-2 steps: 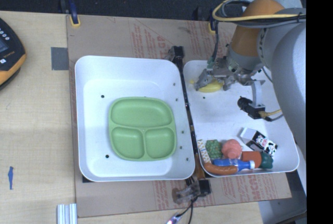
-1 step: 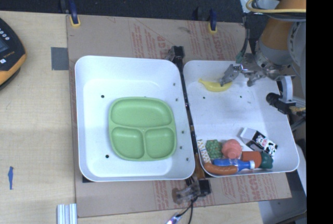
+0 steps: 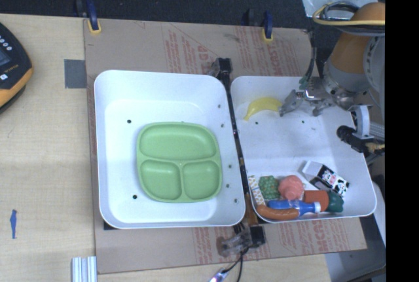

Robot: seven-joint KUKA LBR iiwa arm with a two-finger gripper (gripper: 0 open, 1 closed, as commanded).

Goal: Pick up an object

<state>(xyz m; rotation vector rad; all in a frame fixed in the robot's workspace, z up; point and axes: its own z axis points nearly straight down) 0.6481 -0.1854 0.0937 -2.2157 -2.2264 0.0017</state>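
**A:** How far along is the pick?

**B:** Not far, by my reading. The claw [image 3: 302, 104] sits in the upper part of the right bin [image 3: 288, 143], toward the right of the frame, with its fingers spread apart and nothing between them. So nothing has been lifted yet.

**A:** What could it take?

**B:** The nearest thing is the yellow banana [image 3: 262, 106], lying on the bin floor just left of the claw, close to the bin's upper left corner. Whether a fingertip touches it I cannot tell; it looks just beside. The other candidates are heaped along the bin's lower edge, well apart from the claw: a pink ball [image 3: 291, 186], a green lumpy piece [image 3: 269, 185], a blue-and-orange marker [image 3: 294, 209] and a small black-and-white box [image 3: 325, 177].

**A:** And the left bin?

**B:** The left bin [image 3: 118, 143] holds a green divided plate [image 3: 178, 161] in the middle, far from the arm.

**A:** So what remains?

**B:** I would say everything: settle over one object, close on it, and raise it off the bin.
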